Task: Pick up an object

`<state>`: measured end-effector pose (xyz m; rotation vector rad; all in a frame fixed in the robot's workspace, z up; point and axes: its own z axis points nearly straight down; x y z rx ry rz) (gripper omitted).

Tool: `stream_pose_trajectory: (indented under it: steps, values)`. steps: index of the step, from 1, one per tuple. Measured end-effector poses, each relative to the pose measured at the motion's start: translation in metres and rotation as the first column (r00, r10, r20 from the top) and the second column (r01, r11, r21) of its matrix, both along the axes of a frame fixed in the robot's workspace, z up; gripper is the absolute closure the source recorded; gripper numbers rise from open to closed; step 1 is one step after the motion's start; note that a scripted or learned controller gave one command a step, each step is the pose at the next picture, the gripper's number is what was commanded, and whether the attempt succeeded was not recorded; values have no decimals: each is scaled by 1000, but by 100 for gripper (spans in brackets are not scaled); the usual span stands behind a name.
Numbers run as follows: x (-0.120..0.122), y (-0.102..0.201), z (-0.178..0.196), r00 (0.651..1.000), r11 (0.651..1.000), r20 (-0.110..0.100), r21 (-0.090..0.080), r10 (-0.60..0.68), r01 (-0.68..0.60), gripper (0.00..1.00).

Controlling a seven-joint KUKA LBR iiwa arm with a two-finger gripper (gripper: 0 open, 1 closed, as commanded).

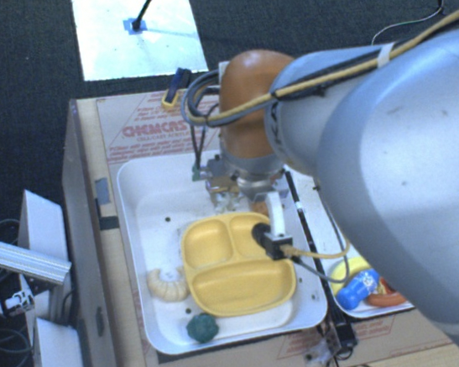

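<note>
Grey arm [395, 155] comes in from the right and covers most of the right bin [374, 309]. Orange band [248, 104] sits above the wrist, cables looped around it. Pincer [234, 188] is low over the far part of the left bin [147, 232], just past the far edge of the yellow divided plate [233, 271]. Pincer state: cannot tell, the wrist body hides it, and nothing can be seen held.

Left bin contents: yellow divided plate in the middle, with three compartments. A black connector block [272, 242] with a white bracket above it hangs from the arm over the plate's right rim, a yellow cable trailing off toward the right. A pale tan, ridged, curved object [167, 285], maybe a toy croissant or shrimp, lies just beside the plate's left edge on the bin floor. A dark green, round lump [202, 327] sits near the plate's near-left corner, close to the bin's near wall.

Right bin: a blue cylinder-shaped item [356, 289] lies on top of something yellow, with a red-orange piece [385, 296] beside it, at the near edge, partly under the arm.

Bins rest on a cardboard sheet [140, 123] with red print on the counter.
</note>
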<state>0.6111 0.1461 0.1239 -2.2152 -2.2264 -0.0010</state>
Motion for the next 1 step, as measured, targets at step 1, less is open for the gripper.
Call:
stream_pose_trajectory:
  steps: [1]
  values:
    - [-16, 16, 7, 1000, 1000, -1, 0, 0, 0, 100]
